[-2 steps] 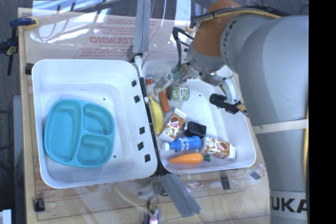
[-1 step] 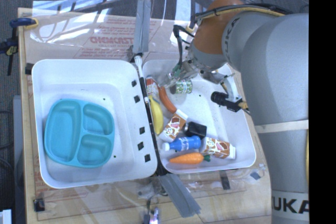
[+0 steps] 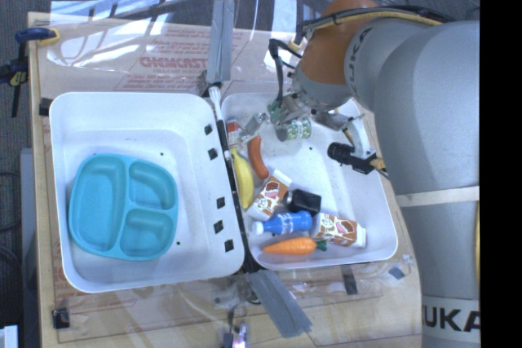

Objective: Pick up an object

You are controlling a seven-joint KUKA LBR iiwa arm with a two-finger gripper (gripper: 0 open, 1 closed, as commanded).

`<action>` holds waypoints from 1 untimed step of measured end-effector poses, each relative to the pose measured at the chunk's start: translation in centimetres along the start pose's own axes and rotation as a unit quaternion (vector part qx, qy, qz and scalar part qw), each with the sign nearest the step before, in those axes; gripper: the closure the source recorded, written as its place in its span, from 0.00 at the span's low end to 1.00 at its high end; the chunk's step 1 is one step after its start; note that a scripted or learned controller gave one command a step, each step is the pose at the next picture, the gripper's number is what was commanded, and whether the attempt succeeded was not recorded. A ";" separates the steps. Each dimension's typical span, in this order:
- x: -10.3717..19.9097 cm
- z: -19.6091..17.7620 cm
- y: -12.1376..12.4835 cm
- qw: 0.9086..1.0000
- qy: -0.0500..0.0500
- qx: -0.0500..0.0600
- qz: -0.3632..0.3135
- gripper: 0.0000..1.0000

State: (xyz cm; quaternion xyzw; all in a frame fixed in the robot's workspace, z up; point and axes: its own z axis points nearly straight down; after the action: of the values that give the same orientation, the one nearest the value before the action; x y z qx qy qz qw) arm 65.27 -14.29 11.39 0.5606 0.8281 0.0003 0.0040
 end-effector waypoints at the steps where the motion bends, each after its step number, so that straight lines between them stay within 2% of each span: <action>1: 4.8 0.9 -3.2 0.997 -0.007 -0.006 -0.077 0.00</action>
State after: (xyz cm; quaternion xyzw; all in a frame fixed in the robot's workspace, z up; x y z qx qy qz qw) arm 60.47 -11.00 10.46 0.4948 0.8689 0.0006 0.0131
